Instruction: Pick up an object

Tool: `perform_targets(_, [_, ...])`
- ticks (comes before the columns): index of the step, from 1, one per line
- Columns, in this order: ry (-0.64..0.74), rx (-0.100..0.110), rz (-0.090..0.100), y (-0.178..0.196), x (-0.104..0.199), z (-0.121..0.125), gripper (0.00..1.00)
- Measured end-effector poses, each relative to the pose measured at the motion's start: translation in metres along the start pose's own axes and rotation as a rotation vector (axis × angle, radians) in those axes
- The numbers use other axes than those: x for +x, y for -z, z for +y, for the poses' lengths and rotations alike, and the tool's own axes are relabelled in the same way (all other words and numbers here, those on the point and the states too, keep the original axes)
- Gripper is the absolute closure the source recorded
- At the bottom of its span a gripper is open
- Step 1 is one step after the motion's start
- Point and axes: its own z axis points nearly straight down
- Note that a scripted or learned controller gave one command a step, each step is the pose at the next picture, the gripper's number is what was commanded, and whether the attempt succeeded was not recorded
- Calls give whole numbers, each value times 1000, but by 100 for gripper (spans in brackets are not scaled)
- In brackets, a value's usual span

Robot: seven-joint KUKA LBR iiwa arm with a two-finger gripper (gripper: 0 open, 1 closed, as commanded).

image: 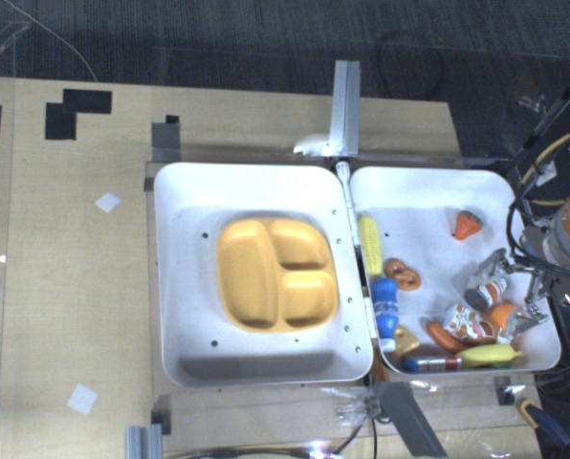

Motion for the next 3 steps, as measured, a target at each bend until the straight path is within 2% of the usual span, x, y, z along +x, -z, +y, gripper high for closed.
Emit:
perform_targets(1, [-386,3,-7,-71,-75,-30,0])
perform_targets(2, [-724,1,-3,-38,-47,-11,0])
perform_targets(3, [-585,11,-40,-36,-5,0,0])
